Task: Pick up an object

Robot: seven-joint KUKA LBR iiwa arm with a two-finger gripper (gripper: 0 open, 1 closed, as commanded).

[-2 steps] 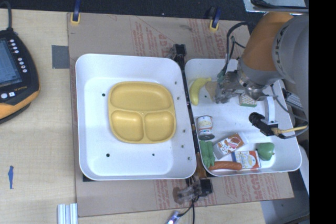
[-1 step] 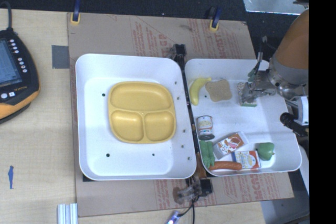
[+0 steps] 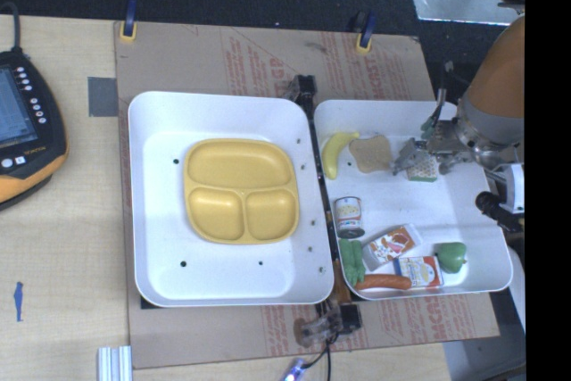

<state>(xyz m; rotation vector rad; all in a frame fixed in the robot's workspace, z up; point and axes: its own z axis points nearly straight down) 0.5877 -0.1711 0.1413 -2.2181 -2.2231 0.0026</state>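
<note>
Tool (image 3: 416, 158) poised low over the upper part of the right bin (image 3: 473, 192), at the end of a grey arm with an orange band that reaches in from the right; whether its fingers stand apart or together cannot be told, since the dark metal blurs into the clutter beneath it.

Largest on the bench (image 3: 71, 236) are the two shallow white bins, set edge to edge on a brown cardboard sheet (image 3: 259, 58) pinned by blue and yellow clamps, likely so that neither slides as the arm works. The left bin (image 3: 161, 272) carries a yellow divided tray (image 3: 241, 189), lying flat near its middle, probably as the place where picked things go. A black and orange handheld controller (image 3: 22, 134) lies at the bench's far left, well out of the arm's reach.

Everything loose is gathered in the right bin, which puts the pickable objects near the arm. A tan slab (image 3: 370, 153), perhaps toy bread, lies just beside the tool, touching a yellow banana (image 3: 335, 152) against the bin's left wall. A small pale green and white object (image 3: 425, 168) sits directly under the tool and looks the likeliest target; its shape is too small to make out. Lower down stand a small labelled can (image 3: 348, 216), a red and white packet (image 3: 393, 245), a second packet (image 3: 419, 270), a green pepper (image 3: 452, 256), a green vegetable (image 3: 353, 263) and an orange carrot (image 3: 384, 283) along the near wall.

Nothing can be seen between the fingers, so the pick appears not yet made.
</note>
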